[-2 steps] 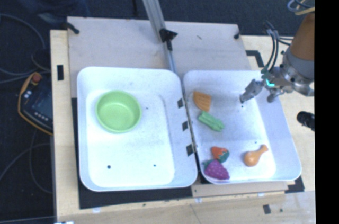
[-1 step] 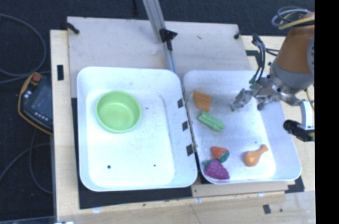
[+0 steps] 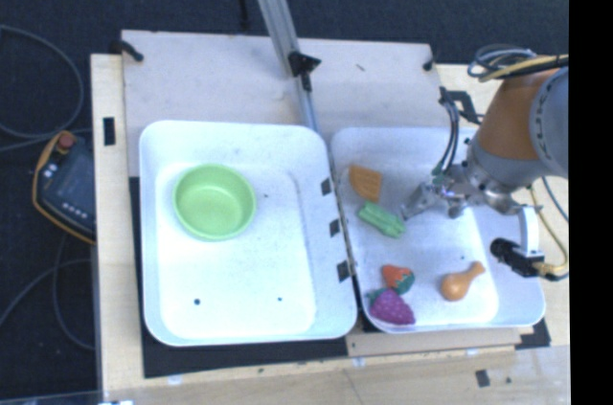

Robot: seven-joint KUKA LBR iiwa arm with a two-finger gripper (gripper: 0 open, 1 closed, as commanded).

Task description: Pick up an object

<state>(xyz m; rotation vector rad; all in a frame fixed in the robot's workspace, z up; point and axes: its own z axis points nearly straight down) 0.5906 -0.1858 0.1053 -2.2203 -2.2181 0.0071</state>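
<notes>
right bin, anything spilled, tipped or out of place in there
Nothing stands out. In the right bin, the orange piece, green piece, strawberry, purple grapes and orange drumstick-shaped toy lie loose and apart. The gripper hangs beside the green piece.

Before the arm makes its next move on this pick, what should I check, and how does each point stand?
1. Claw positioned over the right bin: ok.
2. Target within reach: ok, the green toy lies just left of the claw tip, the orange block a little farther up.
3. Object held between the claw's fingers: cannot tell, the tip is too small and blurred.
4. Other pickable items unobstructed: ok, the purple grapes, strawberry and orange gourd sit near the bin's front.
5. Left bin contents undisturbed: ok, the green bowl sits upright.
</notes>
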